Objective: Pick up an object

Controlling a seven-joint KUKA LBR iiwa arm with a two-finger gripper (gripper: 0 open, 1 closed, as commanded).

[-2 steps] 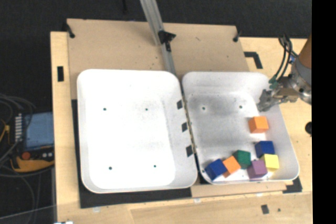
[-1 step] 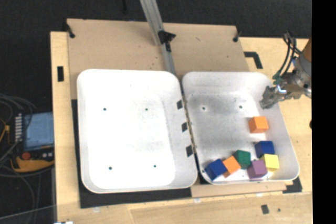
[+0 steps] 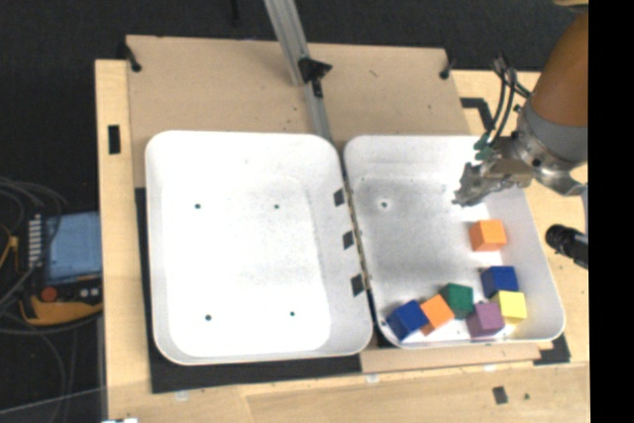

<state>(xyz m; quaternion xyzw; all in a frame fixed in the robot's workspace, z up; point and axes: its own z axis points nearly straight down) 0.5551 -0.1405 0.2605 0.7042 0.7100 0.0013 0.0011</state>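
Hovered claw [image 3: 474, 190] just above orange cube [image 3: 487, 234] in right bin [image 3: 416, 158], presumably lined up for picking; spread or pressed together, impossible to tell.

orange-banded grey arm [image 3: 560, 104], dark cables, grey metal gripper [image 3: 474, 190].

Seven blocks [image 3: 466, 297] lie in the right bin [image 3: 396, 243], mostly along its near edge, perhaps touching; the left bin [image 3: 168, 243] sits beside it.
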